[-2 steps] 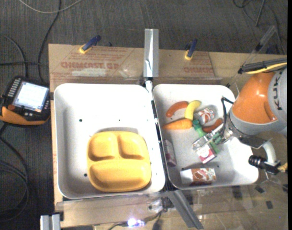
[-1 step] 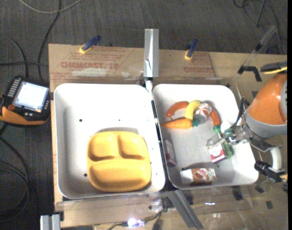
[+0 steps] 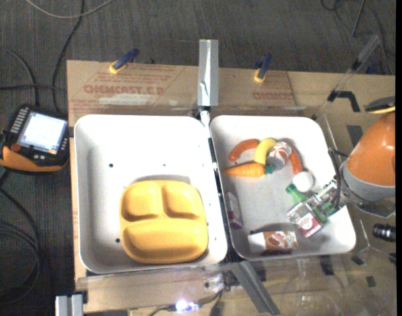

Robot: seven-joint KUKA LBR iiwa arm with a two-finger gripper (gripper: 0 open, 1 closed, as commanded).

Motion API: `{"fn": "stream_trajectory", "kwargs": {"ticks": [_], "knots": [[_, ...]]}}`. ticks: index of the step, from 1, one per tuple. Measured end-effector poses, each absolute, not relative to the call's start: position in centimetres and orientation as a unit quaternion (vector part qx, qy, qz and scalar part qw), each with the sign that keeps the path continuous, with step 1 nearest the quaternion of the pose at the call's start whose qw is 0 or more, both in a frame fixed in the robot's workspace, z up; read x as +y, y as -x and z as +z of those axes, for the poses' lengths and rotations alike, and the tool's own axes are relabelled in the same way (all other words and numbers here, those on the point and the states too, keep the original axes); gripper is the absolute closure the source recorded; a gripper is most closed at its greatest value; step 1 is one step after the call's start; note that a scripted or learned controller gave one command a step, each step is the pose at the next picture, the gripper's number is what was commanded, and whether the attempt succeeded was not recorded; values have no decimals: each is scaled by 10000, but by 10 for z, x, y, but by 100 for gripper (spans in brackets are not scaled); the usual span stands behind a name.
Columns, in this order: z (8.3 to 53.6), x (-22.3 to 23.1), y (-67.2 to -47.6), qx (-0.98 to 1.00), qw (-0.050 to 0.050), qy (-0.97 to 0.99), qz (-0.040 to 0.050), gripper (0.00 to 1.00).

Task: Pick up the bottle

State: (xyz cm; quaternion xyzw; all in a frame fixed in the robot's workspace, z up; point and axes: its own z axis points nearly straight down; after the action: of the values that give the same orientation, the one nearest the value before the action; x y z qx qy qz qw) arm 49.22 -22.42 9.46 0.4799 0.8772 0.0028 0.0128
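The bottle (image 3: pixel 298 186) lies in the right bin (image 3: pixel 254 196), right of centre. It has a green body and a round white cap that points up and to the right. My gripper (image 3: pixel 314 209) hangs just below and to the right of the bottle, low over the bin floor. Its metal tip sits right against the bottle's green end, and whether the two touch is too small to tell. The grey arm with its orange band (image 3: pixel 379 153) reaches in over the bin's right rim.
At the back of the right bin lie a sausage (image 3: pixel 244 149), a banana (image 3: pixel 264 149), a carrot (image 3: pixel 246 170) and a small can (image 3: pixel 279 155). A red-white packet (image 3: pixel 309 226) and another packet (image 3: pixel 279 240) lie near the front rim. A yellow tray (image 3: pixel 164 220) sits in the left bin.
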Motion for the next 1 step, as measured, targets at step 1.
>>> {"fn": "stream_trajectory", "kwargs": {"ticks": [1], "knots": [[219,-175,-489,7585,-21,-6517,-14,100]]}}
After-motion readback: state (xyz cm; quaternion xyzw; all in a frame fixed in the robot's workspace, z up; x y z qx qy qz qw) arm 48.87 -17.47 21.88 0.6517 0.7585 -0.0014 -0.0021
